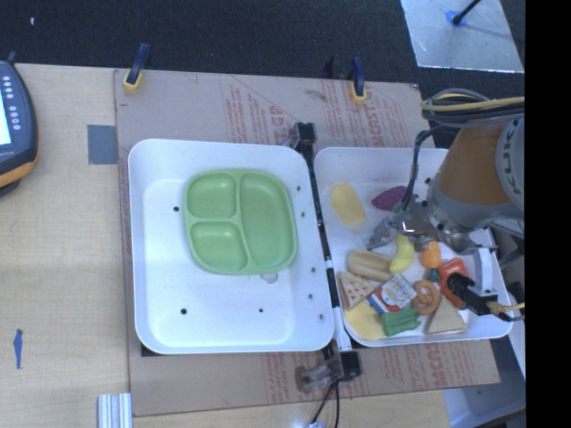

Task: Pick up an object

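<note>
Below, the wooden desk [62, 266] carries two white bins side by side on a brown cardboard sheet [232, 105]. The left bin [161, 319] holds a green divided plate [241, 221], lying flat toward the bin's far side. The right bin [357, 172] holds the toy food, crowded toward its near half: a pale yellow piece [349, 205] lies apart near the far left, a purple piece [387, 198] sits just beyond it to the right, and closer in there are a bread roll [368, 264], a small banana [403, 254], a cracker wedge [354, 289], a pretzel [426, 295], a green piece [401, 322] and a sandwich slice [446, 320] — most of them touching or overlapping.

The arm [473, 172] reaches in from the right, its orange band above the right bin. The claw [399, 231] hangs low over the pile, just beside the banana's upper end. I cannot tell whether the claw is spread or pressed together — its tips are blurred against the toys, and no piece shows between them.

A black handheld pendant [13, 123] lies at the desk's far left edge.
</note>
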`<state>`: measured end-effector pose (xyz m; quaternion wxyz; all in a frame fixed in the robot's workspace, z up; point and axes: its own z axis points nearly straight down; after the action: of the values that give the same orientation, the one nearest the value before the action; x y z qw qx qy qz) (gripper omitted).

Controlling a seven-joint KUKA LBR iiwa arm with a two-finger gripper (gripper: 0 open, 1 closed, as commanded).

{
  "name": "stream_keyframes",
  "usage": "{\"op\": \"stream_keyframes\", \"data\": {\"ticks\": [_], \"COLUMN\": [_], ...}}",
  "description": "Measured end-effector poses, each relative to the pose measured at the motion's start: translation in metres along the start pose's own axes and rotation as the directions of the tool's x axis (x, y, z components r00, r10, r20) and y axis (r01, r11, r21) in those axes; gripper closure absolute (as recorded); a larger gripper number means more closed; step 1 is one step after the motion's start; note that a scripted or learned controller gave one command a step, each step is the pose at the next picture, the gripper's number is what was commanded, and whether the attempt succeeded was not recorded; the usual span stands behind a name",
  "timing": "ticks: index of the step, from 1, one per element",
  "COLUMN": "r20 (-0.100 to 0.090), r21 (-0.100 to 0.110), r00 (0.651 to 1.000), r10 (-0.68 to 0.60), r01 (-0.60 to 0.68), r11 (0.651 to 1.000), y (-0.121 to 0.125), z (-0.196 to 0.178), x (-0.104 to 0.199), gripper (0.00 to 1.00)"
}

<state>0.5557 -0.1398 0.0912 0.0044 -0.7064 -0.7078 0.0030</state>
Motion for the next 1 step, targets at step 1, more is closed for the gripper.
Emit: {"op": "stream_keyframes", "data": {"ticks": [1], "r20": [0.0], "r21": [-0.003], "r00": [1.0], "r10": [-0.007], "r01": [0.007], "r11": [1.0], "y": [-0.0175], "z": [0.0002], "x": [0.0507], "gripper": [0.0]}}
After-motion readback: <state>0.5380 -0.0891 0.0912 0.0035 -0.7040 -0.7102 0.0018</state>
